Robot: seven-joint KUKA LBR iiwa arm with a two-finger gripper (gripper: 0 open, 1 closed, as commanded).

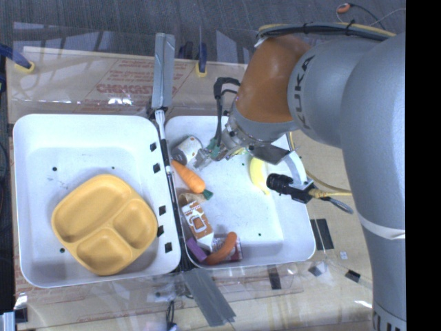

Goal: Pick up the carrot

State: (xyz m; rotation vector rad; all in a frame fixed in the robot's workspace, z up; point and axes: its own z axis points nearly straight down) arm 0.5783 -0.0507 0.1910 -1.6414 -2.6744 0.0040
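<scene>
2 white bins: left holds a yellow 3-part plate; right holds the tapered orange carrot, a packet. Gripper jaws: cannot tell.

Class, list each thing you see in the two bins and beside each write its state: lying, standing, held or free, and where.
Carrot: lying free in the right bin, near the left wall.
Yellow divided plate: lying flat in the left bin.
Snack packet: lying in the right bin, below the carrot.
Sausage: lying at the right bin's front edge.
Banana: lying partly under the arm.
Gripper: low, just above the carrot.
</scene>
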